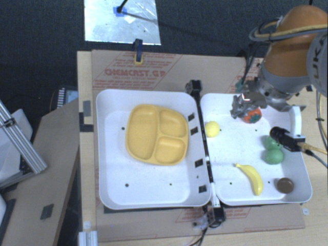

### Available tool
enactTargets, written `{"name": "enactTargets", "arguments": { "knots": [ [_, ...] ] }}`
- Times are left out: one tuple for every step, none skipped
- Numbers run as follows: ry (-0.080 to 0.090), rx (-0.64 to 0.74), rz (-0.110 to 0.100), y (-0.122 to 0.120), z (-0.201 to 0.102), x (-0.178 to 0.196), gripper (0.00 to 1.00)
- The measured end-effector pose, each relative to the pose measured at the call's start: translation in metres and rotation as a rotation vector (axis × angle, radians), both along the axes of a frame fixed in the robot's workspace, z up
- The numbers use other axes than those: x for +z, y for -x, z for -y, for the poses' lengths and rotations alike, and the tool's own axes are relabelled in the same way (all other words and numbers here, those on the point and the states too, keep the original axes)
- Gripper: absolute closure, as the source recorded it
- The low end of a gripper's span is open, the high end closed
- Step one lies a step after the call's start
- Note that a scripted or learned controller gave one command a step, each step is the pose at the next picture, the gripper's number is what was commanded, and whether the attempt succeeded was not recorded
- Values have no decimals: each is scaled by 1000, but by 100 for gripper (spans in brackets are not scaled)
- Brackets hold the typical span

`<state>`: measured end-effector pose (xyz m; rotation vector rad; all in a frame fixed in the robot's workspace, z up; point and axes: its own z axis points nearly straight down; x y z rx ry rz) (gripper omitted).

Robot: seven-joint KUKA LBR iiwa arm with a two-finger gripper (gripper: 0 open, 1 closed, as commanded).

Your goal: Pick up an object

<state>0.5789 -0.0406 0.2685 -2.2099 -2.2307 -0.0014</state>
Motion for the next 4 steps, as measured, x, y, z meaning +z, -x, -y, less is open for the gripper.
{"name": "enactTargets", "arguments": {
  "knots": [
    [1,0,-1,25,-56,-11,100],
    [-1,1,-1,47,-110,-30,100],
    [0,-1,-2,75,-151,-49,100],
    [1,-7,1,73,-148,-48,0]
  ]
}}
